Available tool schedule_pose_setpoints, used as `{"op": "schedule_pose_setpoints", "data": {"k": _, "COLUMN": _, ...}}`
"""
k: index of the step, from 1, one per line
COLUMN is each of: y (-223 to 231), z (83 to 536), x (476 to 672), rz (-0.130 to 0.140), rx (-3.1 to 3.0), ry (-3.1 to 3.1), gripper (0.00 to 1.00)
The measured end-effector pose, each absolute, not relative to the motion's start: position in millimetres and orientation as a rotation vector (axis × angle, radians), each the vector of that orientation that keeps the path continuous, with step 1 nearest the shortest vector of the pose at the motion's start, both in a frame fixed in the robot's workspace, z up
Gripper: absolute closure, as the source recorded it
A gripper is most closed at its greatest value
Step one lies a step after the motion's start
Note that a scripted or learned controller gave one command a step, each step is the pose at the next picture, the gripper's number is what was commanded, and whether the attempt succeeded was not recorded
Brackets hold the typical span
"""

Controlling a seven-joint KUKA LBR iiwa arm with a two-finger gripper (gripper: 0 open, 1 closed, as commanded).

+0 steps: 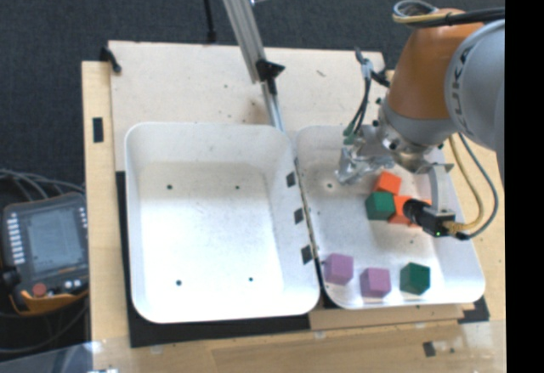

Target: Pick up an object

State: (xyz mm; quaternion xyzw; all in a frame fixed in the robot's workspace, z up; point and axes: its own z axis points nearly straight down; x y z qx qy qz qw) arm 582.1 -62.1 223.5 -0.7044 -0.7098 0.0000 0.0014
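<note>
camera view: right bin point(463, 278) with purple, green, orange blocks; pincer point(357, 163) state unclear

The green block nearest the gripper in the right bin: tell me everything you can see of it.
The green block is a small dark-green cube-like piece, matte, perhaps foam or wood. It lies on the floor of the right bin, mid-bin, just below the gripper. An orange block sits against its upper edge, and another orange piece adjoins its right side. It looks slightly turned relative to the bin walls. Nothing shows it gripped.
</note>
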Motion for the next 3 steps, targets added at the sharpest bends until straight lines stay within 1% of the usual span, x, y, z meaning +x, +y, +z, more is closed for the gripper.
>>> {"op": "schedule_pose_setpoints", "data": {"k": 1, "y": -3.0, "z": 220.2, "x": 589.8, "rz": -0.003, "rx": -2.212, "ry": -2.231, "gripper": 1.0}}
{"op": "schedule_pose_setpoints", "data": {"k": 2, "y": 54.5, "z": 217.9, "x": 605.5, "rz": -0.004, "rx": -2.211, "ry": -2.231, "gripper": 1.0}}
{"op": "schedule_pose_setpoints", "data": {"k": 3, "y": 99.5, "z": 228.7, "x": 625.2, "rz": -0.005, "rx": -2.213, "ry": -2.23, "gripper": 1.0}}
